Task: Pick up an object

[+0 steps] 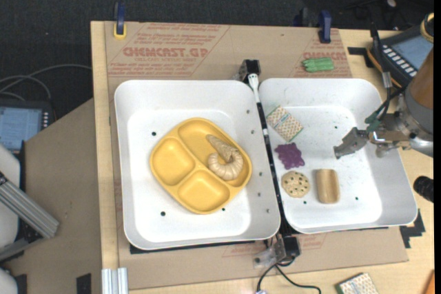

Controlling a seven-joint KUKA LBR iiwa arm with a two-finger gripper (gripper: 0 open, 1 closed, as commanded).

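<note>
Candidates for the pick sit low in the right bin point(386, 217): a cookie point(295, 184) and tan roll point(327, 186) at six o'clock, a purple piece point(290, 155) and checkered packet point(284, 122) beyond. At three o'clock, the gripper point(346, 147) hovers with nothing between its tips; jaw spread cannot be told. It should centre over one isolated item, likely the roll, before descending.

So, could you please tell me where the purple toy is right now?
The purple toy lies in the right bin near its left wall, below the checkered packet and above the cookie.
</note>
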